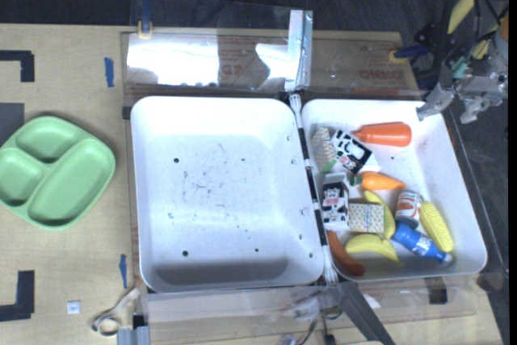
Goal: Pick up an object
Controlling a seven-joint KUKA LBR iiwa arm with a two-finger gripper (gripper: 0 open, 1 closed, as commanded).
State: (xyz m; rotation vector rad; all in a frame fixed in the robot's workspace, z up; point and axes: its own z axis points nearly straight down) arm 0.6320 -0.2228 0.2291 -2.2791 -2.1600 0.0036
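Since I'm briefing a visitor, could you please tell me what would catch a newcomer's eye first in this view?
The right bin draws the eye first: a jumble of toy food with a carrot at the back, bananas and corn near the front. Next comes the green plate on the bench's left edge. The pincer hangs over the right bin's far corner.

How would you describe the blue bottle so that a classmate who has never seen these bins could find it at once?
Start at the right-hand white bin, the one crowded with toy food. Go to its near right corner, where the small blue plastic bottle lies on its side, between a yellow banana and a yellow corn cob. It is the one blue thing among yellow, orange and red.
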